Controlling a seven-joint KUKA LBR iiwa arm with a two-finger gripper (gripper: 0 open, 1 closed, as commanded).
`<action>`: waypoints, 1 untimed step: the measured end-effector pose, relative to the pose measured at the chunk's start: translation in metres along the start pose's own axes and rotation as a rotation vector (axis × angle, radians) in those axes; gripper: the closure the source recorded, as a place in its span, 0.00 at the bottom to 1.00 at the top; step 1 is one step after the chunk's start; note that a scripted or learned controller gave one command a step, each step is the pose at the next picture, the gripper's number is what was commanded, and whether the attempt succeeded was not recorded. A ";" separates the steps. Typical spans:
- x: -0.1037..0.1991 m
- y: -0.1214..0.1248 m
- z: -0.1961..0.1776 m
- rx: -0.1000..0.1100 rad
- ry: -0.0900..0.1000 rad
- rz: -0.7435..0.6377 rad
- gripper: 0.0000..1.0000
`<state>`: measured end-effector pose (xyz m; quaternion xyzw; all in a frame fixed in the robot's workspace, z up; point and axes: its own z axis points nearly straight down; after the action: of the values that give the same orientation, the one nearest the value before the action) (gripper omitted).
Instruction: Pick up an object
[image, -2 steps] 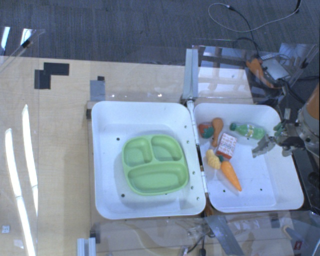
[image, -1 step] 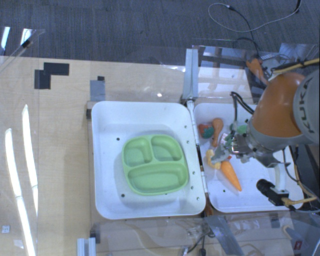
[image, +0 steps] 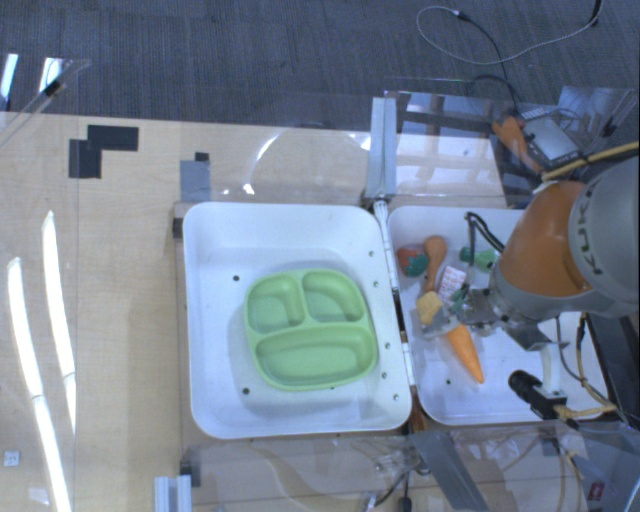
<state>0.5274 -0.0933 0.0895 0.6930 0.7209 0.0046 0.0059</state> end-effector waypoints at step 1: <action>0.001 0.003 -0.012 -0.006 0.001 -0.002 1.00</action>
<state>0.5301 -0.0918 0.1015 0.6924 0.7215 0.0072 0.0078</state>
